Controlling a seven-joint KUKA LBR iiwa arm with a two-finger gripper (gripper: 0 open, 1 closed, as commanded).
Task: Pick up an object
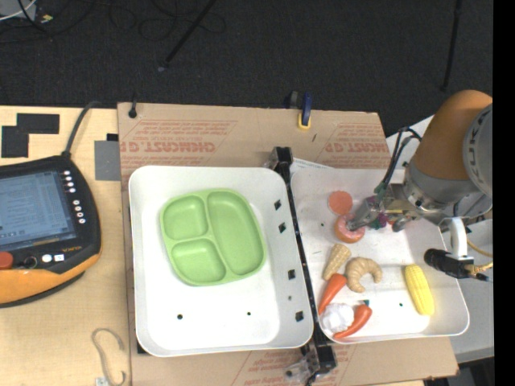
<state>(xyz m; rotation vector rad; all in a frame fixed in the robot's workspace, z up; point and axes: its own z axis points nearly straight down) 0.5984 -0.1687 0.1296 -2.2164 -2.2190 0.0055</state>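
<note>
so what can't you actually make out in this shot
- Tool in the camera view: small and blurred over the right bin, so its grip on the pink ring under it is unclear.
- Pink ring: partly covered by the tool.
- White lump at the bin's near corner: too small to identify, with a red pepper against it.
- Tablet: cut off by the left edge, screen unreadable.
- Arm: cut off at the right.
</note>
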